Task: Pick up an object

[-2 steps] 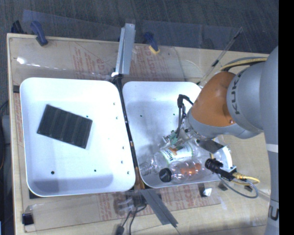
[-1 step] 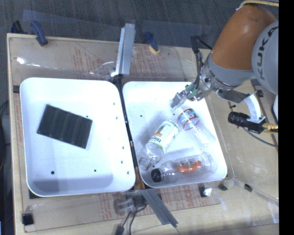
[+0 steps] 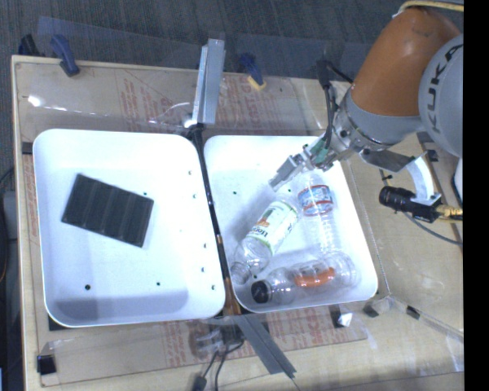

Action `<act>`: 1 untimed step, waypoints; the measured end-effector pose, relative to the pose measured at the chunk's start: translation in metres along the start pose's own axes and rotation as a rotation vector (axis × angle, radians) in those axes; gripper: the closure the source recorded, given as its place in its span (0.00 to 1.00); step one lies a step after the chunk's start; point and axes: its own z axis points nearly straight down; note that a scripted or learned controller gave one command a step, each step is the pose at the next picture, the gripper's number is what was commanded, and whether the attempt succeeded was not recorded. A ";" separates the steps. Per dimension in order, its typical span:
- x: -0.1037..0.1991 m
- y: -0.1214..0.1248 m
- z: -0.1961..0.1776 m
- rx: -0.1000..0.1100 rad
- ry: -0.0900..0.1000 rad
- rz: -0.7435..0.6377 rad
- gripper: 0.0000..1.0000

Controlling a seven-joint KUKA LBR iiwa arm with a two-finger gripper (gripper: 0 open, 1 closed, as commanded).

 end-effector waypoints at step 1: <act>-0.026 -0.002 0.129 0.006 0.005 0.004 0.00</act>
